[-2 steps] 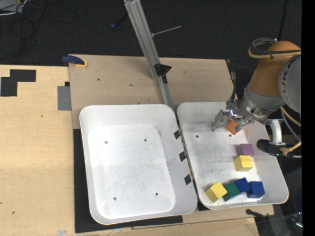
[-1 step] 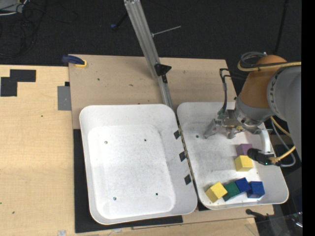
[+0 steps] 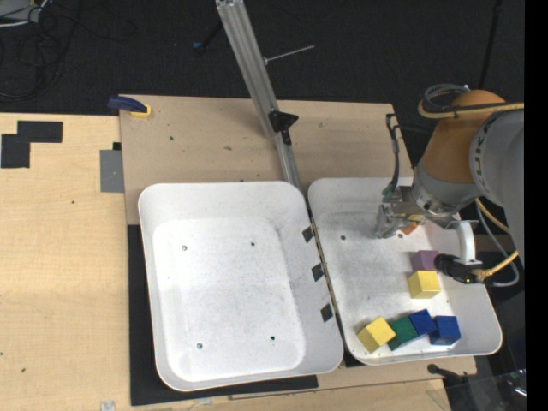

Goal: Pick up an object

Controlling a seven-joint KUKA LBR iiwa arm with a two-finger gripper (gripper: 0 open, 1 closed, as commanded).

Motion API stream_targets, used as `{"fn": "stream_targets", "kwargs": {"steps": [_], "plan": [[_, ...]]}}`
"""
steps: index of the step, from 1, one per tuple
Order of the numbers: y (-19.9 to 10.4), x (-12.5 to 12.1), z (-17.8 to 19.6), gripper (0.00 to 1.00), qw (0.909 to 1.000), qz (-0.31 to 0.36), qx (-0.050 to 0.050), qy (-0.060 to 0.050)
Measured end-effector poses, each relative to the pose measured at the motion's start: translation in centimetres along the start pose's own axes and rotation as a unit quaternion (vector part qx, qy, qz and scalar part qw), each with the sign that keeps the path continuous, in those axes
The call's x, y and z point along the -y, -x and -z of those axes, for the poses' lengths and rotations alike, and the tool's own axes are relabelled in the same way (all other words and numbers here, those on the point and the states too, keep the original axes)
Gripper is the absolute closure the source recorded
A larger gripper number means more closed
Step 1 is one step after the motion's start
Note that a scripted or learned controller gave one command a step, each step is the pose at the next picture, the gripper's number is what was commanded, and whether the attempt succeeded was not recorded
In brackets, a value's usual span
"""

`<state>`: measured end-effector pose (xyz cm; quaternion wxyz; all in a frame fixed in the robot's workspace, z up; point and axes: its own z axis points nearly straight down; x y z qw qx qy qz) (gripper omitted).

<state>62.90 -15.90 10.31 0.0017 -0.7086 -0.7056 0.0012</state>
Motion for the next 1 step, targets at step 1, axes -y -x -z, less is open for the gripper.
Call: {"fn": "stream_targets", "kwargs": {"steps": [1], "plan": [[-0.53, 0.22, 4.48, 1.00, 1.0000, 0.002, 0.000, 0.003]]}}
